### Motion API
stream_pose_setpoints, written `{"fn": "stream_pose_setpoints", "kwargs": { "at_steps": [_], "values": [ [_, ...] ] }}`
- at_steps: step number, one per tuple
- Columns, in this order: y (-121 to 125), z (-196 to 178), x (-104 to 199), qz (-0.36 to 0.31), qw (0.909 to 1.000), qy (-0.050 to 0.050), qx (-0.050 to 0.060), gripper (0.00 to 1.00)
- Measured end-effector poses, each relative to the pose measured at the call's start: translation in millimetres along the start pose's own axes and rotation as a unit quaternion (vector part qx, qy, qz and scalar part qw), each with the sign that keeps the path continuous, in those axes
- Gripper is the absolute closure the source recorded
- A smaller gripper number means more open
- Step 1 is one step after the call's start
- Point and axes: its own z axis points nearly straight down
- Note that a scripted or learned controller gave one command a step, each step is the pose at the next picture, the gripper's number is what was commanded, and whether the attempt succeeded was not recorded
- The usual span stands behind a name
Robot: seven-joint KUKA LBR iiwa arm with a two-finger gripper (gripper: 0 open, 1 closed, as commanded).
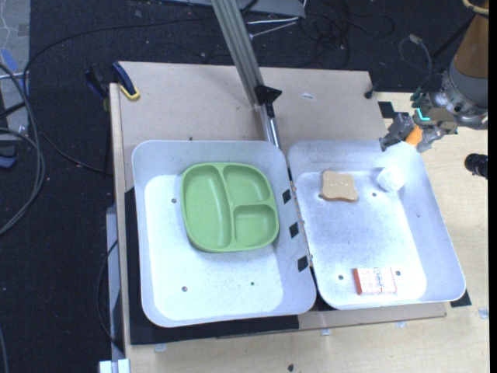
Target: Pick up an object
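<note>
- Gripper (410, 133): hanging over the far right corner of the right bin (435, 231), just above its rim; orange and dark parts showing, finger spacing impossible to tell at this size.
- White object (394, 171): sitting directly below the gripper, pale against the bin wall near that corner; contact with the gripper not discernible.
- Bread slice (339, 186): lying flat in the far part of the right bin, left of the white object, apart from it.
- Red and white box (374, 280): lying near the front rim of the right bin, well apart from the other items; bare floor stretching between it and the bread.
- Green divided plate (230, 206): occupying the far middle of the left bin (155, 286); open floor remaining along the front and left edges.
- Grey pole (242, 45): slanting down to the gap between the bins.
</note>
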Motion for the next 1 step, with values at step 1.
{"fn": "stream_pose_setpoints", "kwargs": {
  "at_steps": [1],
  "values": [
    [0.5,-0.9,0.1,0.0,1.0,0.0,-0.001,0.0]
  ]
}}
